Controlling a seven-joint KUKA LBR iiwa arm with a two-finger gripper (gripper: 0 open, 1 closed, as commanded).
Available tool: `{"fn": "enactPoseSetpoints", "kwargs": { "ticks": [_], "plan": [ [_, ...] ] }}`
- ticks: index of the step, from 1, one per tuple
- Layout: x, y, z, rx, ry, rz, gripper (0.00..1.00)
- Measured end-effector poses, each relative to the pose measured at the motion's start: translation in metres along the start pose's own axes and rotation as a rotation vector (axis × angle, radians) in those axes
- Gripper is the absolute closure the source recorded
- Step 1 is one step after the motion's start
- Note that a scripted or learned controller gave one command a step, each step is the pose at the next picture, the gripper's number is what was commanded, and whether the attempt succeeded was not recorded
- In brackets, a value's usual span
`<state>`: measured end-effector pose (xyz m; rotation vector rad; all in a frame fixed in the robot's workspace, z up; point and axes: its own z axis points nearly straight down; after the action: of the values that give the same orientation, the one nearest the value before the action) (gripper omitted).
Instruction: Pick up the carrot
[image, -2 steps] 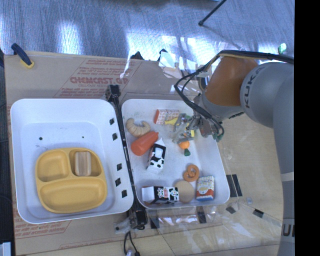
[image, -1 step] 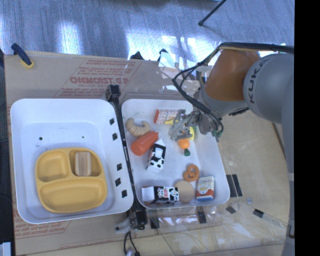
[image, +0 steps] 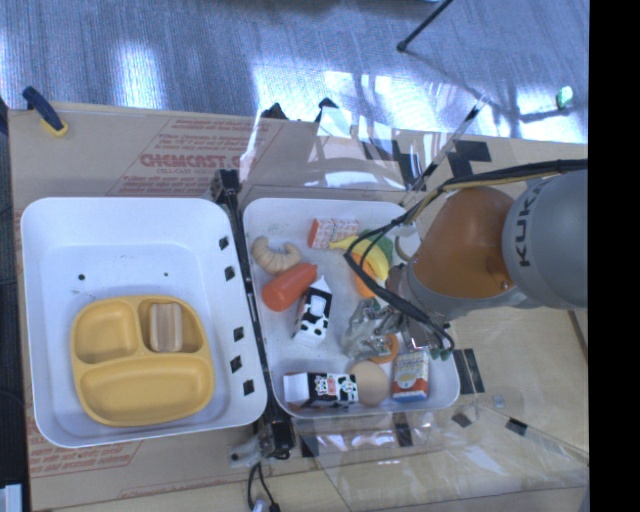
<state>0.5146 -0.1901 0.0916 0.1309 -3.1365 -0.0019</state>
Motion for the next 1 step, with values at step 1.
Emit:
{"fn": "enactPoseSetpoints", "kwargs": {
  "ticks": [1],
  "plan": [
    [-0.0228, 0.0571, -0.0952, 0.003, -0.013, -0.027, 1.0]
  ]
}}
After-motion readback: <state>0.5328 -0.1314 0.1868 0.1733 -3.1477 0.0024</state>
